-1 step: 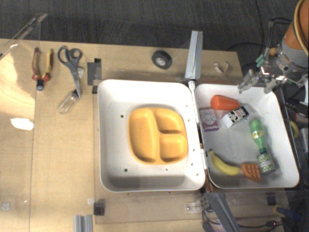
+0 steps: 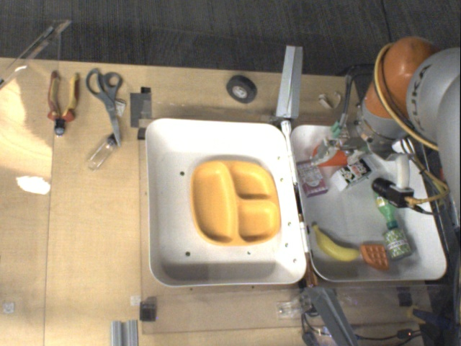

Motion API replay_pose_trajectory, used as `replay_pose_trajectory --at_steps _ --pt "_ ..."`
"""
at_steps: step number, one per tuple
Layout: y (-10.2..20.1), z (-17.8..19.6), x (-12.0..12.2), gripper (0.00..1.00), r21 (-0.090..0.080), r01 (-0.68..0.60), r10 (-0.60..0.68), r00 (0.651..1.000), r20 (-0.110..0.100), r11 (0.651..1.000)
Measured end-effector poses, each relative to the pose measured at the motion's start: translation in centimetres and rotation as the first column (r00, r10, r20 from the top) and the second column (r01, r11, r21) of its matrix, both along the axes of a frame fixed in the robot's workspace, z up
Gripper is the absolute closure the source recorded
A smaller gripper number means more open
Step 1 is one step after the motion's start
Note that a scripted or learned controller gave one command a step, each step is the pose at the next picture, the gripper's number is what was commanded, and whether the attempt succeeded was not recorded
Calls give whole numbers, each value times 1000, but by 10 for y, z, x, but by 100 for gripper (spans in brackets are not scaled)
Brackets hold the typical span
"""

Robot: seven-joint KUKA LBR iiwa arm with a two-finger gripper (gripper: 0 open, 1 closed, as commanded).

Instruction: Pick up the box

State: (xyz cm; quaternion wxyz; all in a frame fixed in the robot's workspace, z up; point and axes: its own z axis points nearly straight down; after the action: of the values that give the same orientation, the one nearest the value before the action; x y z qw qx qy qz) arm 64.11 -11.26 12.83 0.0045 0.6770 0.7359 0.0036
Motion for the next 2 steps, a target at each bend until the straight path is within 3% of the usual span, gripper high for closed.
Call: replay_pose_trajectory --at_steps 1,2 --pt "22 -31 -18 0 -5 -21 21 1000 18 1000" --pt "25 -18 -15 100 0 -24 24 999 25 1000"
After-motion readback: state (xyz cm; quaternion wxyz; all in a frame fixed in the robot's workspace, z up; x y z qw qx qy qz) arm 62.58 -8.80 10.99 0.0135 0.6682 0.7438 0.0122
